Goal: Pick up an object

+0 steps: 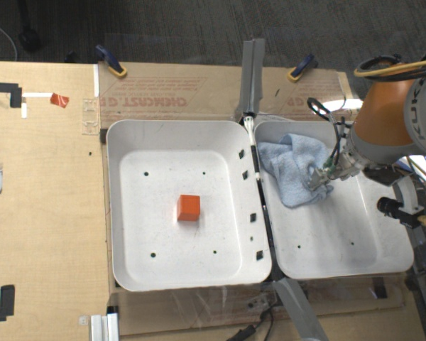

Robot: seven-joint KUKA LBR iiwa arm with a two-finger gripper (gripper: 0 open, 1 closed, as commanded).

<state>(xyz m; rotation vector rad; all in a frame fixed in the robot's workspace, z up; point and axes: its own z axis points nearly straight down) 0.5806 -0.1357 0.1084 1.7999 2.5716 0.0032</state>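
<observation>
1. Cloth (292,168), light blue and crumpled, lies in the right bin (355,258), in its far left part, close to the wall between the two bins.
2. I see the gripper (319,179) low over the right edge of the cloth, and it seems to touch the fabric there.
3. I cannot tell how the gripper is set, because this part is small and dark against the folds.
4. The arm (389,116) comes in from the right side, with its orange band above the wrist.
5. In the left bin (128,212) I see one orange block (189,208), near the middle of the floor, well apart from the cloth.
6. Both bins stand side by side on the bench (42,190).
</observation>
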